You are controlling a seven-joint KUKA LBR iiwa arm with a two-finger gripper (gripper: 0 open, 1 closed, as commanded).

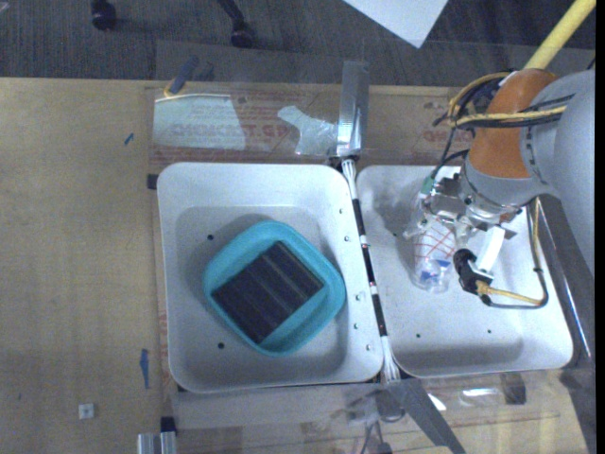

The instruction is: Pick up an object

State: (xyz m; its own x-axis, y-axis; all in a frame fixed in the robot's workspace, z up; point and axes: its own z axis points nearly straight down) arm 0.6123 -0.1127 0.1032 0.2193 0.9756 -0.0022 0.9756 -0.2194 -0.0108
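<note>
Seen from above at a slant: a tan table (76,253) with two shallow white bins side by side, touching along their inner rims. In the left bin (180,187), a teal, rounded-square container (326,287), turned at an angle, with a dark ribbed panel (265,291) on top of it. In the right bin (529,348), toward its left half, a small clear plastic object (432,265) with thin red lines across it and a spot of blue near its lower end; too see-through to name more exactly. Directly over and against the upper part of that clear object, the gripper (442,218), at the end of the grey arm (567,130) with its orange band (501,140), in from the right. Impossible to tell whether the gripper is spread or closed, or whether anything is clamped in it: hidden by the wrist body and cables. Beside the wrist, a loop of yellow cable (515,299) above the bin floor. Behind the bins, a flat clear bag (203,121) on the table.
</note>
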